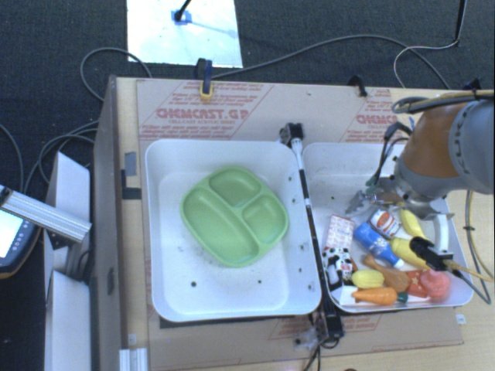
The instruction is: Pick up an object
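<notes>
Grey arm (452, 149) reaches in, claw (370, 199) lowered.

Dark carpet floor (62, 22) all round, speckled, w/ black cables (325, 49) looping across it top & left. Pale square sheet (182, 20) lies on the floor at top, a thin dark rod's foot resting on it. Bench top (232, 107) is light wood/board w/ red printed lettering, a yellow-and-black clamp (205, 79) at its far edge. Left side: white board (66, 207) leaning by the bench, metal rail (42, 213) crossing it, small screen device (11, 242) at frame edge. Light is even, soft, no hard shadows.
</notes>
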### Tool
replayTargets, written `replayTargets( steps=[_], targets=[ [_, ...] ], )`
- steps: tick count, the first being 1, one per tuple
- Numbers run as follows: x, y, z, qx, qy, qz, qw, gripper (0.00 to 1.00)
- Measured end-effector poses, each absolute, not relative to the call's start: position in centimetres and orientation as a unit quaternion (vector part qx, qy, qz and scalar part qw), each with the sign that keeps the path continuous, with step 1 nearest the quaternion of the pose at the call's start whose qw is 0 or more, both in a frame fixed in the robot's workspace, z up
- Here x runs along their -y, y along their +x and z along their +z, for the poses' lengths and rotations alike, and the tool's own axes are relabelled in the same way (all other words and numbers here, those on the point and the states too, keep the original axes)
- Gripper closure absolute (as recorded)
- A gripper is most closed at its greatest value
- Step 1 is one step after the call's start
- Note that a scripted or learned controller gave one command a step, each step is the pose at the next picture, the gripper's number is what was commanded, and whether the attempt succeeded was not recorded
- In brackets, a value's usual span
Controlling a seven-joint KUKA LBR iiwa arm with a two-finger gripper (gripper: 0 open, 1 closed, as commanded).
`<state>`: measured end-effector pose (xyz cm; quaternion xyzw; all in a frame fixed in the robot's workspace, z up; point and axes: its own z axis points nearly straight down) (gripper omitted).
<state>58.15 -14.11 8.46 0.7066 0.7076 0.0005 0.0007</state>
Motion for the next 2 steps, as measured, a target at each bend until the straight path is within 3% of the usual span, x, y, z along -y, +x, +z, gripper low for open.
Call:
replayTargets(
  steps=[1,2],
  targets=[
    [19.9,64.7,10.1,-0.708,0.706,0.0006,0.002,0.0],
    [20.6,67.0,15.1,-0.709,0.705,0.0014,0.003,0.0]
  ],
)
